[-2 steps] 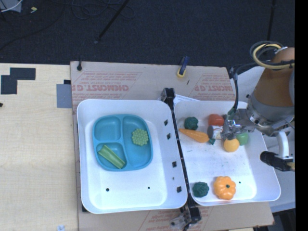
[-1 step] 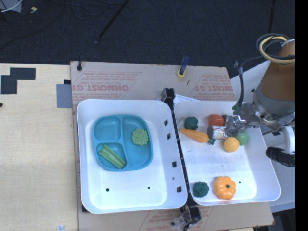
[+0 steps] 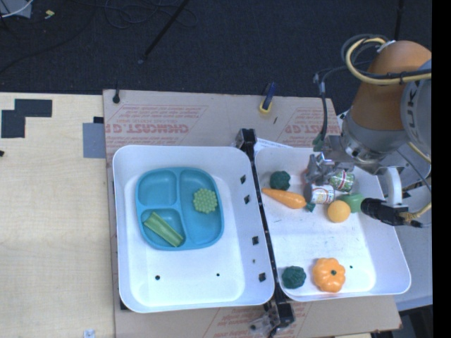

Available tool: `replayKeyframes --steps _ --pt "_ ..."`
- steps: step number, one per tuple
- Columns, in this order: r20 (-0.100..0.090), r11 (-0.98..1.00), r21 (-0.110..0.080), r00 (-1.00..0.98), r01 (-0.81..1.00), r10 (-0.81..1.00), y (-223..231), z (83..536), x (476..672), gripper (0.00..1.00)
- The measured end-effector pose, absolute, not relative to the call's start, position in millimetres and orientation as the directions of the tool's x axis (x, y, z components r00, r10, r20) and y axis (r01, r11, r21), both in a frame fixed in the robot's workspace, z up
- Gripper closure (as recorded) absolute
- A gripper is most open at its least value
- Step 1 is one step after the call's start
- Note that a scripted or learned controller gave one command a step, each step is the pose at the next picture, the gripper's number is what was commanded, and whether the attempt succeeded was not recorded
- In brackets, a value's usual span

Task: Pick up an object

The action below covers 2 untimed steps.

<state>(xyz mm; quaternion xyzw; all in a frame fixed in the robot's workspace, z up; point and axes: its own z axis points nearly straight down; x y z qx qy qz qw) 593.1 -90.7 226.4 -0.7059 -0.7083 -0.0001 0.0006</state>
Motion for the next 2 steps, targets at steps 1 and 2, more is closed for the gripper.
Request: replayKeyframes --steps 1,2 --pt "0.002 0.005 -0.001 -0.005 1.0 1.0 -37 221 620.3 1.0" --pt "0.001 0.004 -0.002 -0.004 1.0 1.0 7 220 624.6 1.0"
